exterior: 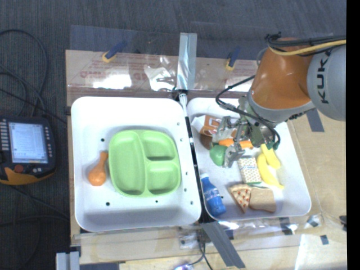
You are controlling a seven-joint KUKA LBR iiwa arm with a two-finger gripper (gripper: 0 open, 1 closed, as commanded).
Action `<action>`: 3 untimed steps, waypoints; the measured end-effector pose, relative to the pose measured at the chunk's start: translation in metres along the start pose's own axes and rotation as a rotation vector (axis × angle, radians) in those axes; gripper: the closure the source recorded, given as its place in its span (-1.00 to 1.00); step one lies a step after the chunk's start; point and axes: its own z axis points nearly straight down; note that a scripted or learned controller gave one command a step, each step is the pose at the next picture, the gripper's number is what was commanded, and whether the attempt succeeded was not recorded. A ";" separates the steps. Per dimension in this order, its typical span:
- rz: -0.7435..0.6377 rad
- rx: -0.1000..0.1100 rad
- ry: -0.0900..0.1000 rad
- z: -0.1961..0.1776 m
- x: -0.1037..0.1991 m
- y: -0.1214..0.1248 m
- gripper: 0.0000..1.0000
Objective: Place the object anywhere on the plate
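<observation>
Green plate [145,162], 3 compartments, sits mid left bin [84,207]; orange pear-shaped toy [98,171] lies in that bin at plate's 9 o'clock, touching its rim, not on it. Right bin [301,198] holds the clutter: green round toy [217,154], orange piece [241,144], brown cup-like item [209,126] at 12 o'clock, cracker pack [249,170], banana [269,165], blue bottle [212,195] at 7 o'clock, pizza slice [241,196], bread [262,199] at 6 o'clock. Gripper [233,141] hangs low over the bin's 11 o'clock part, among the green and orange pieces. Jaw state: cannot tell, wrist hardware hides the tips; no item is seen between them, so which object is the target is unclear.

Step judged: pick in right bin, plate not yet loaded. To do well: close on one item only, lift straight up to clear neighbours, then cross toward 9 o'clock.

Edges/room: centre divider wall [190,151] between bins is the hurdle; items crowd gripper at 6 and 3 o'clock. Plate surface bare, wide landing area.
</observation>
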 end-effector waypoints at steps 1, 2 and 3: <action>0.263 -0.002 0.001 -0.027 0.063 0.054 1.00; 0.216 -0.002 0.000 -0.025 0.005 0.107 1.00; 0.145 0.000 0.000 -0.015 -0.020 0.083 1.00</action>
